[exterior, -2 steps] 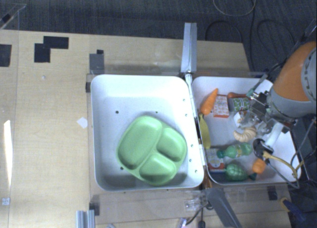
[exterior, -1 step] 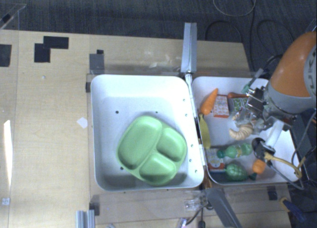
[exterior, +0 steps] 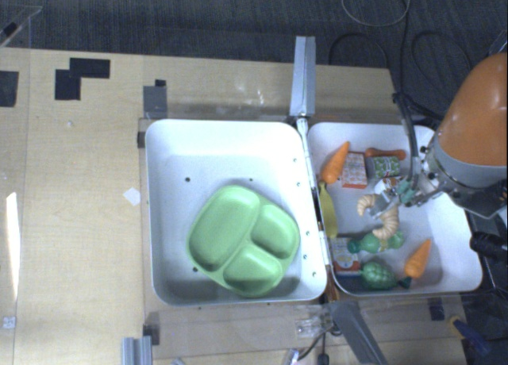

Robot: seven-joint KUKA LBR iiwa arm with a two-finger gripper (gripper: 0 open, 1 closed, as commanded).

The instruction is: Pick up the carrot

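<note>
Carrot (exterior: 334, 163) lay at right bin's (exterior: 468, 276) far-left corner, second carrot (exterior: 417, 258) near right, pincer (exterior: 397, 194) hovered between them above a croissant (exterior: 381, 217), its state impossible to tell, green divided plate (exterior: 242, 238) in left bin (exterior: 167, 197).

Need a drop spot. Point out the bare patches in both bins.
Left bin: bare floor along its back and left walls, around the green plate. Right bin: small patch right of the front carrot. Its middle is crowded with food items under the tool.
</note>
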